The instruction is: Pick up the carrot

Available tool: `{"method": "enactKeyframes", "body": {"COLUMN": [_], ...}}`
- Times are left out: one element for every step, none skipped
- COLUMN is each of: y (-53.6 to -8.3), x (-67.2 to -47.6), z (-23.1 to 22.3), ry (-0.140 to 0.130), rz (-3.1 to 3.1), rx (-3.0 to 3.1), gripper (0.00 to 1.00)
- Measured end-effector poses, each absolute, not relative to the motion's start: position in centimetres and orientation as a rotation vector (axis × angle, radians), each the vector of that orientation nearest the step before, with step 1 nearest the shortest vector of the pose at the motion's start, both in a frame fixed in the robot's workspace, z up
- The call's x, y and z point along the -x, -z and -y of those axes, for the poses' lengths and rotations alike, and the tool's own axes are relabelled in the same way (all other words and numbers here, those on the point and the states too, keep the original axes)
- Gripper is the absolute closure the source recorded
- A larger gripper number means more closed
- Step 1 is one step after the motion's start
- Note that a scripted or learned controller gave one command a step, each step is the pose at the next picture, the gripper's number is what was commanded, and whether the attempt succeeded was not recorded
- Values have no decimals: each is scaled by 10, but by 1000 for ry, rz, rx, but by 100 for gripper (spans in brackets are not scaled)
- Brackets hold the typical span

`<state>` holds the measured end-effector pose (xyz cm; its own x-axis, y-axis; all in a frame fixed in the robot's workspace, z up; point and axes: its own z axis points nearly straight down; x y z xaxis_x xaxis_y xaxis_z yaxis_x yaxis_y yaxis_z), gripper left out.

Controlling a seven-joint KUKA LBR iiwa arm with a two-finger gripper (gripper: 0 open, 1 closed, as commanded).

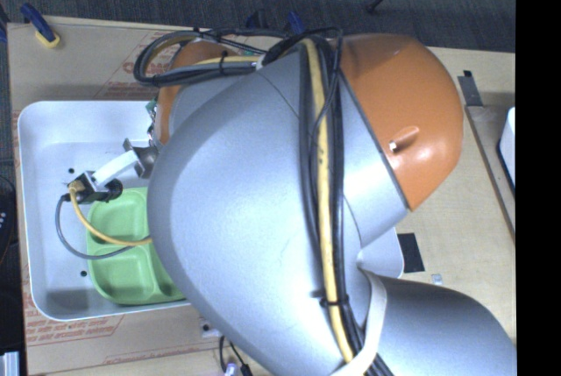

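**A:** Carrot first: where does it lie?

**B:** That cannot be told. The grey arm (289, 190) comes in from 5 o'clock and spreads over the middle of the view. It covers the whole 3 o'clock side of the white bin (53, 138). If the carrot is in that bin, it is under the arm.

**A:** What is in plain sight in the bin?

**B:** A green divided tray (123, 269) at 8 o'clock, with its 3 o'clock edge running under the arm. The bin floor toward 10 o'clock is bare.

**A:** And the gripper: released, clenched, or grasping something?

**B:** That cannot be told either. The arm's own bulk below the orange band (412, 129) hides it.

**A:** What could go wrong from here?

**B:** As a judgement, the tray is the main risk. A descent close to its raised rim could catch or shove it, or close on the rim rather than the carrot. A carrot is round and tapered, so an off-centre squeeze could roll it aside. The arm would then lift away with nothing.
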<state>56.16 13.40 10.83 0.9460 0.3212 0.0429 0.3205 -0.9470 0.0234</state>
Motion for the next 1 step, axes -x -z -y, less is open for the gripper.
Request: {"method": "enactKeyframes", "body": {"y": [-119], "x": [-563], "z": [-135], "ry": [-79], "rz": [-514], "rx": [-3081], "gripper": [100]}}
